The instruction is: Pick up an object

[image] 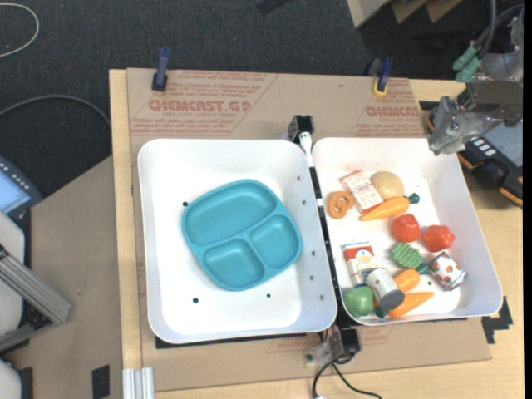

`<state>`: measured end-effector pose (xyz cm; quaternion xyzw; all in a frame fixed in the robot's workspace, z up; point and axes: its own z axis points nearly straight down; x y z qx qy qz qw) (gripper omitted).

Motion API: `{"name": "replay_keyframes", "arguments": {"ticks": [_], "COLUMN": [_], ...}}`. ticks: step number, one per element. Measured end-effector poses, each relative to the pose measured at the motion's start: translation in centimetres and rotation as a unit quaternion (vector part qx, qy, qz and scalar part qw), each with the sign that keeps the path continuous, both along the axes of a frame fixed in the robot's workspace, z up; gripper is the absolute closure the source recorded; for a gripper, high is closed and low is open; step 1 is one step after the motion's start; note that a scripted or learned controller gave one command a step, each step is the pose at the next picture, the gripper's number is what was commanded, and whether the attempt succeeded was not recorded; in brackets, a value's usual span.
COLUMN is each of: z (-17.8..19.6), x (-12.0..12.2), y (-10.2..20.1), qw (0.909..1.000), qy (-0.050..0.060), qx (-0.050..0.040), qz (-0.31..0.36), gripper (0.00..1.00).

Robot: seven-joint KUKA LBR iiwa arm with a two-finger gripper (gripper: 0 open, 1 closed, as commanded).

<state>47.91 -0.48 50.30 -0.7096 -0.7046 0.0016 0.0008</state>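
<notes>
Toy foods [391, 248] lie heaped in the right bin [478, 223], well apart from the gripper [442, 135], which hangs over that bin's far right corner; its opening I cannot tell.

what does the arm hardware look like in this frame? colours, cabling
At the view's upper right, over the far corner of the right white bin, the end effector is a blocky grey metal assembly, darker at its lower tip. Above it sit a boxy grey-silver housing, green connector-like fittings and dark cables looping upward. Finger detail is too small to make out.
</notes>
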Motion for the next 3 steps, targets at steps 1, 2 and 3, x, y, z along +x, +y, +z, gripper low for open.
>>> {"name": "replay_keyframes", "arguments": {"ticks": [1,2,3], "z": [2.3,-3.5,3.7], "x": [0.0,0.0,0.1], "y": [6.4,1.2,3.2], "qw": [1.0000,1.0000,1.0000], "qy": [-0.005,0.002,-0.007], "qx": [0.0015,-0.0002,0.0010], "qz": [0.007,0.000,0.005], "gripper": [1.00,1.00,1.00]}}
